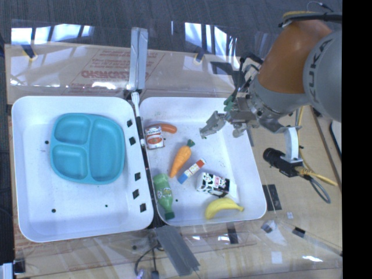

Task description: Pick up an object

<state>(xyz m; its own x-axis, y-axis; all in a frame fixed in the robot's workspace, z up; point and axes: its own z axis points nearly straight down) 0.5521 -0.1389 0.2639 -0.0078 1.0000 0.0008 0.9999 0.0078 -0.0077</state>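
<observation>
Gripper [216,125] hovers upper right over the right bin [235,158], open or closed can't tell. Carrot [180,160], banana [224,207] and green bottle [163,193] lie unpicked, so pickup's basically not done yet.

Teal divided plate [88,148] flat in left bin [29,214].

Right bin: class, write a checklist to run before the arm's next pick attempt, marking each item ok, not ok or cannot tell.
1. Claw over the right bin: ok.
2. Claw above a target: not ok, it seems to be over bare floor.
3. Carrot away from the walls: ok.
4. Carrot free of the marker: cannot tell, they lie very close.
5. Green bottle clear of the wall: not ok, it hugs the left wall.
6. Banana uncovered from above: ok.
</observation>
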